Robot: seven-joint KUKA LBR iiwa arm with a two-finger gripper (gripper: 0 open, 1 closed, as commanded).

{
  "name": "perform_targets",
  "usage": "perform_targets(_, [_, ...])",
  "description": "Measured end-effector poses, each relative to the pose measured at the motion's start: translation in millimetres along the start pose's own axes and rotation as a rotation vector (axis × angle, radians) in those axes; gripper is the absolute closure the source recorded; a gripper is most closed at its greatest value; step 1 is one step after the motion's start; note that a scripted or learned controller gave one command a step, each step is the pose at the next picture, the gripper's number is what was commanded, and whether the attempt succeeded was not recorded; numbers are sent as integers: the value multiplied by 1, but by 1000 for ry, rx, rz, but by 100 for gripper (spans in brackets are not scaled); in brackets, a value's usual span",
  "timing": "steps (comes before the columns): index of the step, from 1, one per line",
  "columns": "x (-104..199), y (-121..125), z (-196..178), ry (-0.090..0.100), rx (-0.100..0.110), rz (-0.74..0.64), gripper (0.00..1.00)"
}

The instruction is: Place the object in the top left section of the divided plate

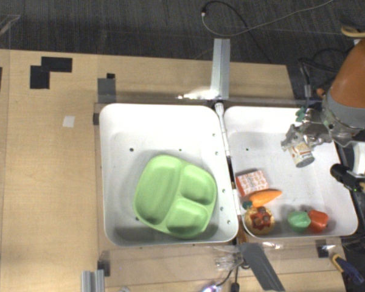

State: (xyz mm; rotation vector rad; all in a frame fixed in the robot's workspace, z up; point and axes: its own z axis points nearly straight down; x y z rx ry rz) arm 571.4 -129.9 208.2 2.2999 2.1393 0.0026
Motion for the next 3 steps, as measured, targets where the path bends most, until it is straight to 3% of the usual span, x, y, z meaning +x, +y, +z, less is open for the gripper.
perform_targets(1, [-34, -30, 13, -1, 4, 53, 100])
perform_targets(2, [-27, -82, 13, 0, 5, 181, 100])
perform_targets(3, [-16, -83, 78, 0, 3, 276, 100])
